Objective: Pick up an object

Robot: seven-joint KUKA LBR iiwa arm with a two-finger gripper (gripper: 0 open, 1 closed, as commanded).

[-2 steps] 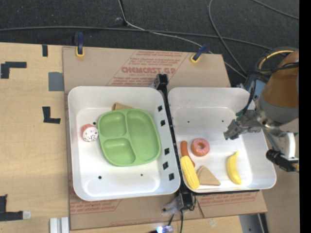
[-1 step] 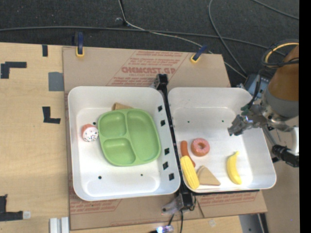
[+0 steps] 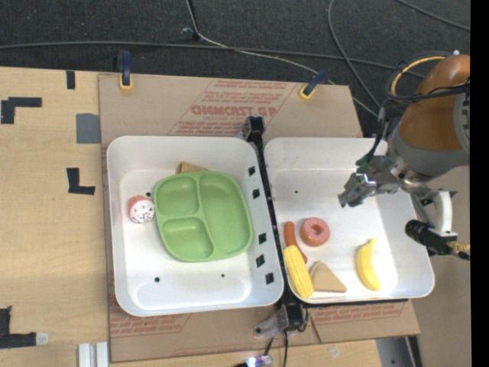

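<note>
The right bin (image 3: pixel 306 159) holds a pink donut (image 3: pixel 314 231), an orange carrot-like stick (image 3: pixel 290 234), a yellow corn cob (image 3: pixel 298 271), a tan sandwich wedge (image 3: pixel 327 279) and a yellow banana (image 3: pixel 367 264). My gripper (image 3: pixel 356 190) hangs over the right bin's upper right part, above and to the right of the donut. Nothing shows between its fingers. The left bin (image 3: pixel 126 159) holds a green divided plate (image 3: pixel 203 215) and a small white and red ball (image 3: pixel 140 210).
A tan item (image 3: pixel 191 168) peeks out from behind the plate's far edge. A black divider strip (image 3: pixel 261 197) runs between the bins. Cables (image 3: pixel 229 44) cross the dark floor behind the bench, and two clamps (image 3: pixel 124 71) hold the cardboard's back edge.
</note>
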